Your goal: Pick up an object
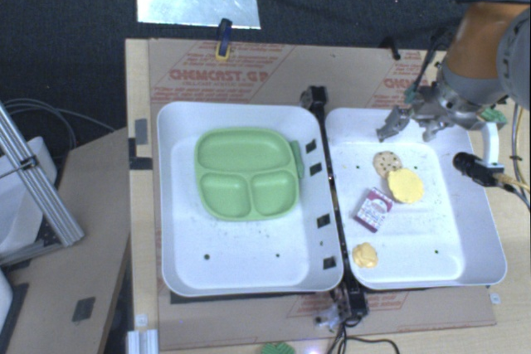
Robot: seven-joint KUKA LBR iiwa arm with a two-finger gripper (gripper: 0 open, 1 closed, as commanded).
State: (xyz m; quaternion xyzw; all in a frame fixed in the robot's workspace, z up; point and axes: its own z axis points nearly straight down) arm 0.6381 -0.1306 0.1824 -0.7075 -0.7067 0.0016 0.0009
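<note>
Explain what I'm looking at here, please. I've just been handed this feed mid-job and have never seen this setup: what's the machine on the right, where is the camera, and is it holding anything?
This is one camera fixed above a bench, looking down at a slant. The grey and orange machine on the right is a robot arm; at its end is a two-finger claw, which hangs over the back of the right bin. Its fingers look spread, with nothing between them, so nothing is held.

Two shallow white bins sit side by side. The left bin holds a green divided tray. The right bin holds four small things: a round speckled cookie, a yellow disc touching it, a small red and white packet, and a little yellow lump nearer the front.
</note>
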